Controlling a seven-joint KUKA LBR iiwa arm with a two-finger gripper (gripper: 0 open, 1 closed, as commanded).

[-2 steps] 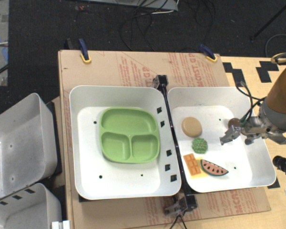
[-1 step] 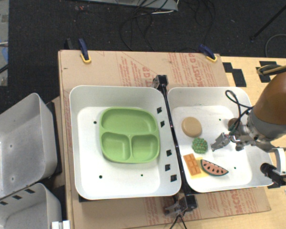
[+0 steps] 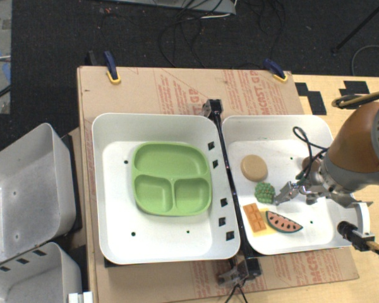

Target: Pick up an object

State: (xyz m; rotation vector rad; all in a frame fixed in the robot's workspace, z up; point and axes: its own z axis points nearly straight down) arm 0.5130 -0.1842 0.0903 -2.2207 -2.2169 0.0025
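Note:
In the right bin (image 3: pixel 316 137) lie several toy foods: a tan round cookie (image 3: pixel 254 167), a green broccoli piece (image 3: pixel 264 192), an orange waffle-like cracker (image 3: pixel 254 218) and a watermelon slice (image 3: pixel 284 223). My gripper (image 3: pixel 285 195) hangs low in this bin, just right of the broccoli and above the watermelon slice. Its tip points left toward the broccoli, very close to it or touching it; I cannot tell which. Nothing is lifted off the bin floor. The orange-banded wrist (image 3: pixel 360 147) rises to the right.
The left bin (image 3: pixel 114 188) holds a green divided plate (image 3: pixel 172 178). A black divider (image 3: pixel 226 175) runs between the two bins. A cable (image 3: pixel 306 145) loops from the wrist over the right bin. Grey tubs (image 3: pixel 25 188) stand to the far left.

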